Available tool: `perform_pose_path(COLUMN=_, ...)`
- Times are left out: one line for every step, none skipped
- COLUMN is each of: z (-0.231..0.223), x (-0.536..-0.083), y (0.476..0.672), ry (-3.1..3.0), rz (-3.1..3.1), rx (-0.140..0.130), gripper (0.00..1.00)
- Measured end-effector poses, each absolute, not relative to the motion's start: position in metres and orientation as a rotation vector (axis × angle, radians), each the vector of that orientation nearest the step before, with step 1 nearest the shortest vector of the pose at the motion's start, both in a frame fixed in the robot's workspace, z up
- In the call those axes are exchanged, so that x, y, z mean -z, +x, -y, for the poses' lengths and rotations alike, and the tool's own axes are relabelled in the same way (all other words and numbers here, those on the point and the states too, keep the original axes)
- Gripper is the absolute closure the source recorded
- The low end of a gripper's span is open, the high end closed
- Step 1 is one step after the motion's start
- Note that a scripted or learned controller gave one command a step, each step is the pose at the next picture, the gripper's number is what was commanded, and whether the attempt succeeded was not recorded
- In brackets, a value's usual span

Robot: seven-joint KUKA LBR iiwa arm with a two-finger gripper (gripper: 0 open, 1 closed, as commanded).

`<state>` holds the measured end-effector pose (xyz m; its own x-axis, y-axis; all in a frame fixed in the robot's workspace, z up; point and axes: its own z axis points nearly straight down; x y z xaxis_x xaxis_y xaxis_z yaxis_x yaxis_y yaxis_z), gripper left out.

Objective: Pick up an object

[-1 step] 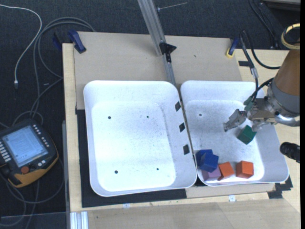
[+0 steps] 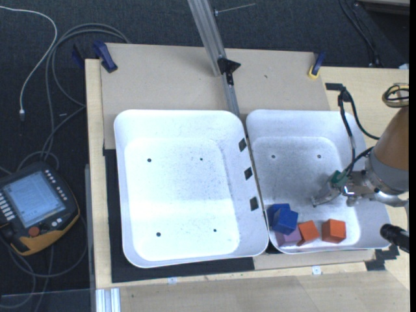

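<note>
Several small blocks lie along the front edge of the right bin point(image 2: 292, 132): a blue block point(image 2: 283, 218), a purple block point(image 2: 288, 238) partly under it, an orange block point(image 2: 308, 231) and a red-orange block point(image 2: 334, 230). My gripper point(image 2: 329, 197) hangs low over the right bin's floor, just behind the orange and red-orange blocks and to the right of the blue one. I see nothing held in it. The arm's grey wrist and orange band point(image 2: 394, 145) enter from the right edge.
The left bin point(image 2: 175, 181) stands beside the right one, with black clips point(image 2: 247, 172) on the shared rim. A metal pole point(image 2: 209, 28) slants up behind the bins. Cables point(image 2: 349, 119) run along the right bin's far right side. A teach pendant point(image 2: 34, 207) lies on the floor at the left.
</note>
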<state>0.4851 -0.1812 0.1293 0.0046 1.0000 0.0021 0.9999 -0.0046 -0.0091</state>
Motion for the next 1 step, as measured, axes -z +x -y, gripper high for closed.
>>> perform_pose_path(z=0.1862, x=-0.0977, y=0.5299, ry=-2.220, rz=2.225, rx=0.001, gripper=0.00)
